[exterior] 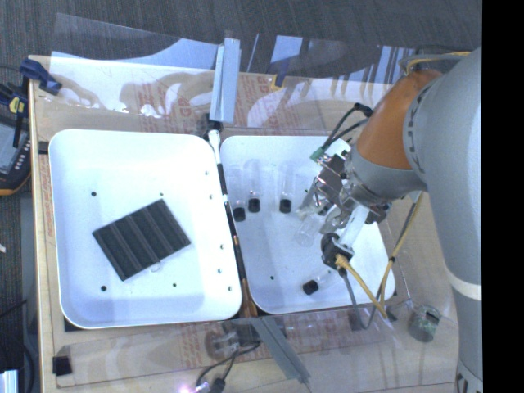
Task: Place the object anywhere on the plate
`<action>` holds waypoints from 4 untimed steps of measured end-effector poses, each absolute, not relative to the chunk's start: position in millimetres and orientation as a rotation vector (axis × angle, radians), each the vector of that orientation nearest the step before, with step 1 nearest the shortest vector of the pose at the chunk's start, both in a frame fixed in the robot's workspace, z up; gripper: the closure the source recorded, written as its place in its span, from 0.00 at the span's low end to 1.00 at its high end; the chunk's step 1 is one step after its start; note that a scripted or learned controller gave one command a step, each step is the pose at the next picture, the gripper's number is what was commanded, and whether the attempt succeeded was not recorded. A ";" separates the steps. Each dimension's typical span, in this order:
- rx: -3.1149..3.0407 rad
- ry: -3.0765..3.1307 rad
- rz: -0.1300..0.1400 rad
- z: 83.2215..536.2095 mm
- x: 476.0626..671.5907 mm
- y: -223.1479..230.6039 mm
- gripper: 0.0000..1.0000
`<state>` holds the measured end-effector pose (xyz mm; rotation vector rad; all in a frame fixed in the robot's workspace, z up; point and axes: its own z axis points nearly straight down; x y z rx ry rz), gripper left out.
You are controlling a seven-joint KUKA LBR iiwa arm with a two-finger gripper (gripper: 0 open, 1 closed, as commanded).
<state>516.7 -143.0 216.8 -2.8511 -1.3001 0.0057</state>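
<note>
A dark grey ridged plate (141,238) lies flat and askew in the left bin (65,150). Several clear vials with black caps lie in the right bin (270,301): two (239,213) (254,205) near its left wall, one (285,205) further right. Another capped vial (310,286) rests near the front edge. My gripper (318,213) hangs low over the middle-right of the right bin, just right of the third vial. Something clear and faint sits at its tip, too indistinct to say whether it is held.
A divider ridge (229,228) separates the two bins. Yellow and black cables (364,289) trail from the wrist over the right bin's front right corner. The grey arm with its orange band (393,129) covers the right bin's far right side.
</note>
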 end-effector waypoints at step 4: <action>-2.629 -1.717 0.001 322.3 604.0 72.5 1.00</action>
